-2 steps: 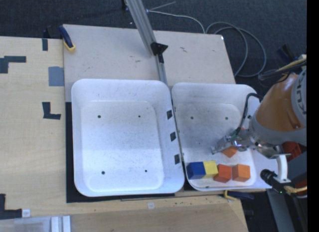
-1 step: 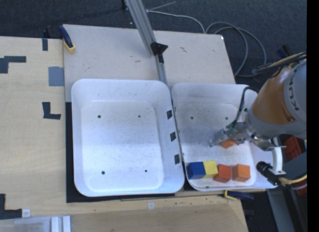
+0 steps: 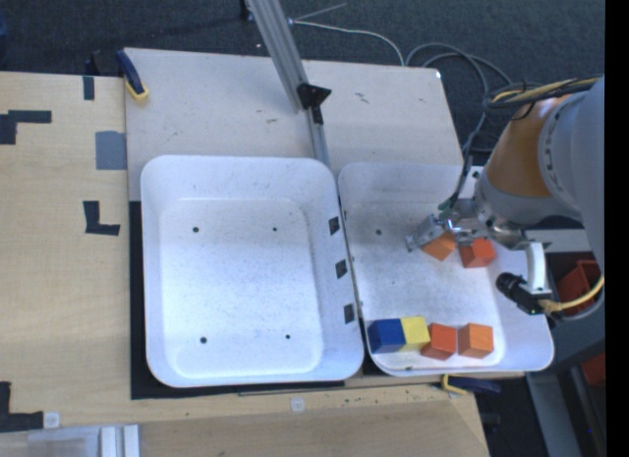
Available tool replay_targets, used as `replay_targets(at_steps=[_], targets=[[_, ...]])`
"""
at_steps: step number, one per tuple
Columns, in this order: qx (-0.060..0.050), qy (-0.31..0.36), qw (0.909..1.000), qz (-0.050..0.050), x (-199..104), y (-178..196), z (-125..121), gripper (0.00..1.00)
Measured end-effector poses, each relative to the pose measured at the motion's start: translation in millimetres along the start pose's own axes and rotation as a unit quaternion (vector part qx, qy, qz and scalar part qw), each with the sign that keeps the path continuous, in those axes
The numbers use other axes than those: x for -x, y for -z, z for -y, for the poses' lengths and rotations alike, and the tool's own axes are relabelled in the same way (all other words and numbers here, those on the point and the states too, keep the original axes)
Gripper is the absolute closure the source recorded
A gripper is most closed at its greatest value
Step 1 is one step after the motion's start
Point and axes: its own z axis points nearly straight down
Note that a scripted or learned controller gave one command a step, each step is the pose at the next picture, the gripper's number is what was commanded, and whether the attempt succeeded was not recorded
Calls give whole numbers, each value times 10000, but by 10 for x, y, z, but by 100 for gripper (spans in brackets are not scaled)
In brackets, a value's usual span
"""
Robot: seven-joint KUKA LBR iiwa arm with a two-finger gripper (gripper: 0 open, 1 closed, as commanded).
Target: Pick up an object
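Note:
In the right bin [image 3: 393,190], my gripper [image 3: 435,232] is low over an orange block [image 3: 440,247], which lies directly under its tip. Whether the block is gripped is unclear. A red-orange block [image 3: 478,253] sits just to the right of it, close to the gripper body. Along the bin's near edge runs a row of blocks: blue [image 3: 386,335], yellow [image 3: 416,330], red-orange [image 3: 441,341] and orange [image 3: 476,339].
The left bin [image 3: 236,268] lies beside the right one, with a shared raised rim [image 3: 339,249] between them. A slanted metal pole [image 3: 283,37] ends at the far rim of the bins. Cables [image 3: 432,57] trail behind the right bin.

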Motion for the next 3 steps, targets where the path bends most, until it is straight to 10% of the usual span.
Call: replay_targets(at_steps=[1,2,3], targets=[[-14,-7,10000,11,-155,-9,-265,0],[-122,-13,9999,-55,344,1389,-190,0],[-196,-1,9998,-82,-110,-195,-102,0]])
